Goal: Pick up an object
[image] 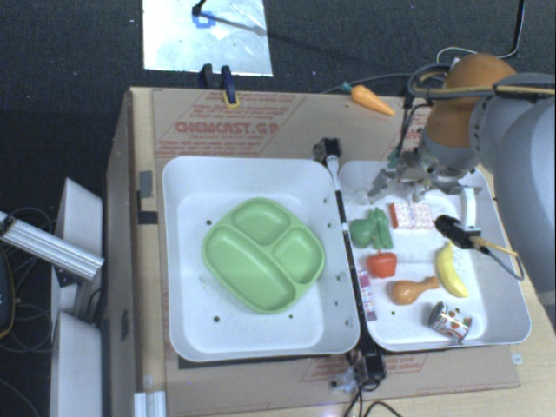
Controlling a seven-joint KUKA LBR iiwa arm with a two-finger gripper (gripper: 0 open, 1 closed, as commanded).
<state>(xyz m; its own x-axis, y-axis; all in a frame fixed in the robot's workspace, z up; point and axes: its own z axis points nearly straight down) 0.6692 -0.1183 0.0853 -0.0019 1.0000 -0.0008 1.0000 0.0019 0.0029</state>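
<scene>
The likeliest target, the red-and-white carton (409, 215), lies flat in the right bin (512, 320), just below the gripper (401, 183) — nothing is seen between its fingers, though their spread cannot be told. The green vegetable (371, 229) crowds the carton's left side; a descent risks pinching both, or skidding off the flat face.

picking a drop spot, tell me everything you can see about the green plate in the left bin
The green plate is a pale green, plastic-looking divided tray with rounded corners and three compartments: one long one on its lower left, two smaller ones on its upper right. It lies flat and turned at a slant on the floor of the left bin, roughly centred, apart from the bin's walls. Nothing lies in it or touches it.
</scene>
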